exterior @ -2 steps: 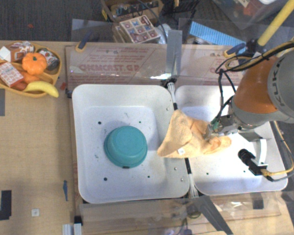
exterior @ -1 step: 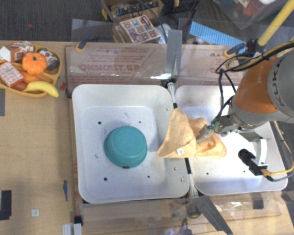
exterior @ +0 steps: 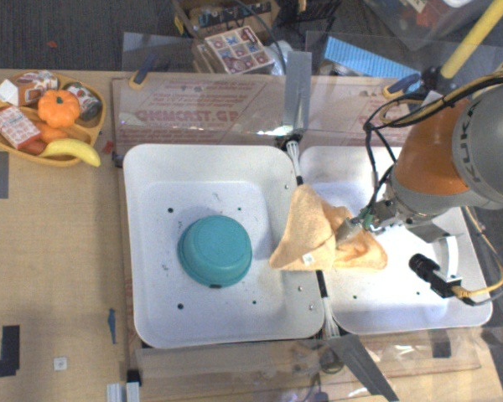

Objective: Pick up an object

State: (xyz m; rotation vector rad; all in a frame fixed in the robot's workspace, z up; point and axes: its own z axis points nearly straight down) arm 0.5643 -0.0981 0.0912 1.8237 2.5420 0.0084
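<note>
A tan cloth [exterior: 314,233] lies draped over the divider between the two white bins, with one corner standing up in a peak. My gripper [exterior: 352,231] comes down from the right onto the cloth's right half. Its fingers are shut on a bunched fold of the cloth, which puckers up around them. A teal bowl [exterior: 215,250] sits upside down in the left bin [exterior: 151,182], apart from the cloth and the gripper.
The grey arm with its orange band [exterior: 427,162] hangs over the right bin [exterior: 402,304], and a black cable fitting [exterior: 427,273] trails below it. A dish of toy fruit [exterior: 46,120] sits on the bench at the far left.
</note>
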